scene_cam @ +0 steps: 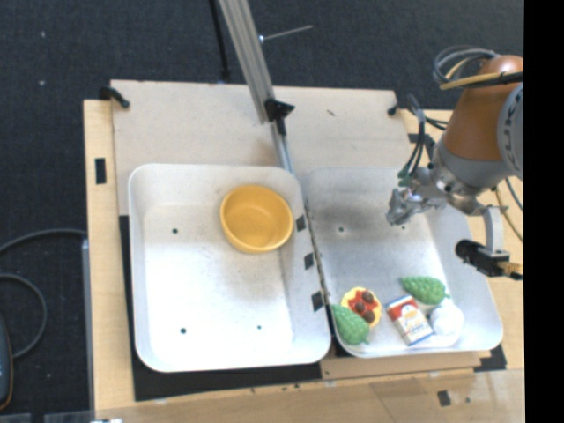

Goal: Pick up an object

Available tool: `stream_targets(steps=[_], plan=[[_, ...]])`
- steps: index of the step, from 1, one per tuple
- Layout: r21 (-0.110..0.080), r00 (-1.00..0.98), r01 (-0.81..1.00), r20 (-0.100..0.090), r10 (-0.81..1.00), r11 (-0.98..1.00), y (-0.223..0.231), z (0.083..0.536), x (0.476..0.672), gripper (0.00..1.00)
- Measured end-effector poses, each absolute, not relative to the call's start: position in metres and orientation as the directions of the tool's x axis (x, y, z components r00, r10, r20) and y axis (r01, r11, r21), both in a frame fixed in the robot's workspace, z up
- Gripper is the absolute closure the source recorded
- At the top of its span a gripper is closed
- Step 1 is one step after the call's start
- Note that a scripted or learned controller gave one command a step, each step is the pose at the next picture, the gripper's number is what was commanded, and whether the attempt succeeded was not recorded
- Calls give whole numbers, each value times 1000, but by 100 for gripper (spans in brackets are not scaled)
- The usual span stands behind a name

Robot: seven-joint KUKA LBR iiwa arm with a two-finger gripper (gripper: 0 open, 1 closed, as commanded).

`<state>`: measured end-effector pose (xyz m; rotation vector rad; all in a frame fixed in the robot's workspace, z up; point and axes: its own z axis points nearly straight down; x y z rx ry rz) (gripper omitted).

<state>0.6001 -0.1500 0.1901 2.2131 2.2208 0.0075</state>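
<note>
Two shallow white bins sit side by side on a pale wooden bench (194, 122). The left bin (176, 324) and the right bin (370, 210) touch along their inner edges, where small black clips show. A slanted metal pole (251, 51) rises from behind the bins. The dark carpet (88, 25) surrounds the bench, with what looks like a cable (26, 254) lying at the left.

Even bright light, soft focus, faint shadows
</note>
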Motion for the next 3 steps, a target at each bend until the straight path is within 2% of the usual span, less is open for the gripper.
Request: stream_targets(steps=[1, 2, 3], plan=[[8, -3, 1000, -1, 1000, 3, -151, 245, 602, 100], [2, -8, 1000, 2, 1000, 8, -93, 244, 600, 100], [0, -8, 1000, 1, 1000, 8, -34, 241, 582, 100]])
